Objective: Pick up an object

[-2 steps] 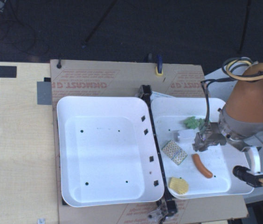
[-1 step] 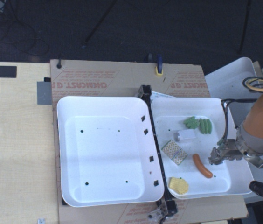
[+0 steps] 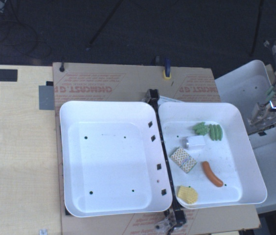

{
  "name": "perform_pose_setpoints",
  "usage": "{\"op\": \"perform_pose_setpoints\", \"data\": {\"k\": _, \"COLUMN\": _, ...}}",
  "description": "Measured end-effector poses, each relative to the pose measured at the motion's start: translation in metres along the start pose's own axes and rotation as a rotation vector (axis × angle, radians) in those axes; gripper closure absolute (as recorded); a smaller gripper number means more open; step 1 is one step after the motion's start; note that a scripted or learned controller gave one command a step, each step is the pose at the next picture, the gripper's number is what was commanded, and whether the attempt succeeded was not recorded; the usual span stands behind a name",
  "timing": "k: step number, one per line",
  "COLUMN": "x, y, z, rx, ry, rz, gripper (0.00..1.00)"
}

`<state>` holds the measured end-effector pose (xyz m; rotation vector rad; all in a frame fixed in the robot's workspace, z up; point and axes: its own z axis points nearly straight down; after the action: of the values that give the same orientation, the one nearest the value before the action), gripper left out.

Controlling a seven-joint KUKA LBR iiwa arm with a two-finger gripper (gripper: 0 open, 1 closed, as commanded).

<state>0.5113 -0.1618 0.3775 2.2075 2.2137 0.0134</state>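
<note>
The pale wooden tabletop (image 3: 15, 151) carries a cardboard sheet (image 3: 108, 82) under two white bins. The right bin (image 3: 248, 146) holds a green toy (image 3: 209, 130), a sausage (image 3: 212, 174), a checkered block (image 3: 183, 160), a yellow piece (image 3: 188, 195). Dark floor (image 3: 128, 23) lies far behind.

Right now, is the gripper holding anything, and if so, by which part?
It cannot be told. At the right edge, the gripper is too blurred to read. The orange sausage lies in the right bin.
</note>
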Motion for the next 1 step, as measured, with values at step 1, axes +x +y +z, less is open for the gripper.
{"op": "perform_pose_setpoints", "data": {"k": 1, "x": -0.0546, "y": -0.0391, "z": 0.057, "rx": 0.024, "ry": 0.004, "rz": 0.009, "gripper": 1.0}}
